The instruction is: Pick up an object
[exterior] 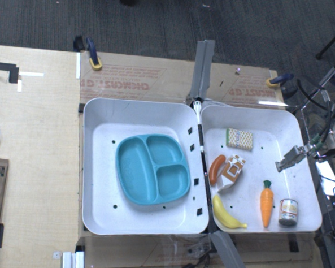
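Note:
The right bin (270, 123) holds several objects. A small green-and-tan box (239, 139) lies near its back. An orange-red sausage (216, 169) lies beside an orange-and-white carton (231, 169) at the left-centre. A yellow banana (227, 215) rests at the front left. An orange carrot (265, 206) and a small can (288, 212) lie at the front right. My gripper (287, 160) comes in over the bin's right side as a grey piece above the floor, behind the carrot and the can, touching no object.
The left bin (97, 171) holds a blue divided plate (153, 169). A grey divider bar (203, 65) stands behind the seam between the bins. Cables and arm hardware (320, 128) crowd the right edge. Clamps (93, 55) hold the cardboard at the back.

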Motion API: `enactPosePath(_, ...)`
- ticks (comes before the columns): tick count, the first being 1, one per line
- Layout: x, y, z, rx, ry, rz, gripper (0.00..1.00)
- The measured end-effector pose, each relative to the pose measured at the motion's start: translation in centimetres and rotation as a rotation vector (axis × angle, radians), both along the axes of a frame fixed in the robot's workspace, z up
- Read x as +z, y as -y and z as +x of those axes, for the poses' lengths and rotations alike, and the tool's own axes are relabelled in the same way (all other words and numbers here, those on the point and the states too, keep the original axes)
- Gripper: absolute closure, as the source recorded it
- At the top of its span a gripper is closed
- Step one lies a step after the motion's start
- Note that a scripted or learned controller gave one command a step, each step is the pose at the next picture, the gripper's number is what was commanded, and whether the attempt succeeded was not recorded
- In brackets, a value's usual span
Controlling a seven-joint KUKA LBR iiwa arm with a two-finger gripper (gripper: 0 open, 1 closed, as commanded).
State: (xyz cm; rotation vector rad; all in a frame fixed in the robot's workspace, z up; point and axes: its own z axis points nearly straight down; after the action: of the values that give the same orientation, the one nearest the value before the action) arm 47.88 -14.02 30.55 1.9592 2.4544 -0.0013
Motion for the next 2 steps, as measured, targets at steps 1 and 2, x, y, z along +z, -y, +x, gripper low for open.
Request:
enactPosePath(1, -15.0, 2.5, -0.2, 0.082, -0.004, 0.002, 0.00)
enactPosePath(2, -21.4, 3.2, 2.2, 0.044, -0.001, 0.001, 0.00)
